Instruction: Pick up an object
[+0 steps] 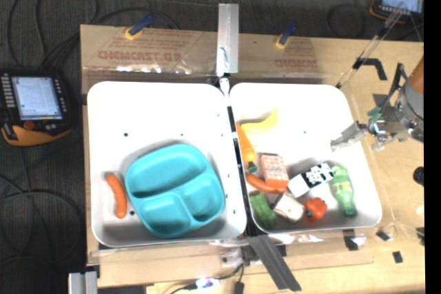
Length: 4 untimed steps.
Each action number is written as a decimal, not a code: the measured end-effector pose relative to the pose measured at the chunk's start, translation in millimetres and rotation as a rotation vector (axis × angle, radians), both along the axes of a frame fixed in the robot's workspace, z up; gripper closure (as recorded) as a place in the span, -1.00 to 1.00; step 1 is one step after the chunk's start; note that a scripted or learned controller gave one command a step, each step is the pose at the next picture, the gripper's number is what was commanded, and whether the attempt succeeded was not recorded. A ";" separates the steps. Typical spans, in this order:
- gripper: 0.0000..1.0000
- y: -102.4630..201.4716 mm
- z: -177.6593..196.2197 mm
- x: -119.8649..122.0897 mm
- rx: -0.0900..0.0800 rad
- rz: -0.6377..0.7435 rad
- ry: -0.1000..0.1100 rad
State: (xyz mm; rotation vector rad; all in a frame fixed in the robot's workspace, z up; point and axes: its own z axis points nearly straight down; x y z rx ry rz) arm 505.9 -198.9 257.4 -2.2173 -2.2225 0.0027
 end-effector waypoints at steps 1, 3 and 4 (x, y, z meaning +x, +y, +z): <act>-1.00 75.6 -105.4 16.5 0.001 -0.036 0.002; -1.00 95.7 -162.4 -20.4 0.002 0.135 0.001; 1.00 96.4 -154.4 -21.5 0.004 0.135 0.005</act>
